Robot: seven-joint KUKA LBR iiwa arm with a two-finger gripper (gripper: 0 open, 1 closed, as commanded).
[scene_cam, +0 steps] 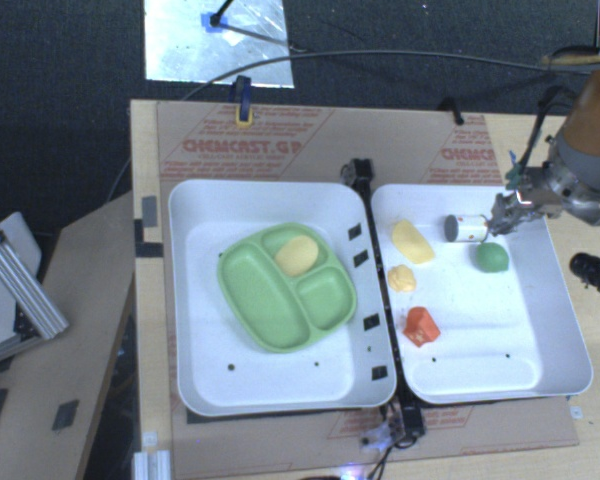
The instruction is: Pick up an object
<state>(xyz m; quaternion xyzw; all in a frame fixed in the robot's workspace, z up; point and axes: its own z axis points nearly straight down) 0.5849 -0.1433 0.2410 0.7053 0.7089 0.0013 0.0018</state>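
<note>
Over right bin (570, 368), at its 1 o'clock corner, gripper (504, 215) is poised; finger state cannot be told, nothing seen between fingertips. White cylinder (467, 228) lies just beside tip at 9 o'clock; green ball (492, 257) near at 6 o'clock. Step judged: approach, grasp not made. Next move judged: target chosen, tip centred over it, descent, closure. Farther out: yellow pieces (412, 241), red block (421, 325); left bin (195, 368) carries green tray (270, 318).

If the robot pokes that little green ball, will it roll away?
Probably. The green ball looks round with no flat side, and it sits on the smooth floor of the right bin, so a nudge could send it rolling. The bin's raised wall should stop it. It looks small, so it's likely light.
</note>
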